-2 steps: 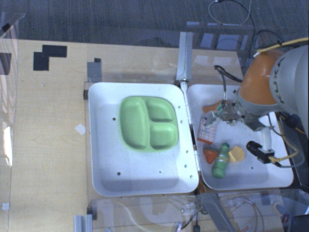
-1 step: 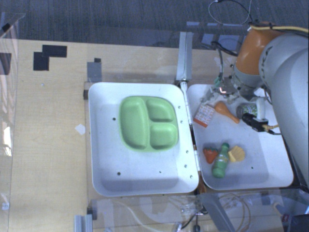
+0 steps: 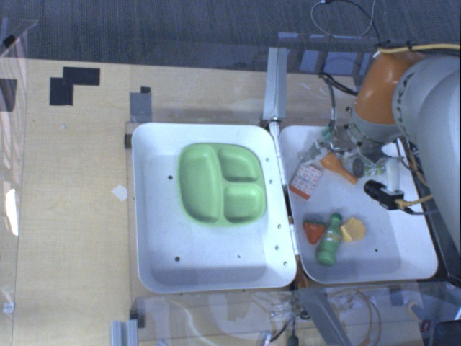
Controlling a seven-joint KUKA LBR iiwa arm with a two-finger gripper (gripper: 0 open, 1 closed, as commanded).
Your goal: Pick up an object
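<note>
Reaching into the right bin, gripper above an orange carrot; jaw state cannot be told.

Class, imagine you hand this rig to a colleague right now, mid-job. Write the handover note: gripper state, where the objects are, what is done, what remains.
Gripper: low over the far end of the right bin, among the items there; its grip cannot be judged from this view.
Objects in the right bin: orange carrot-like piece just beside the gripper, red-and-white packet, green bottle, red piece, yellow block.
Left bin: green divided tray.
Done: arm has reached the objects.
Left: nothing visibly lifted yet; secure one object and raise it.
</note>
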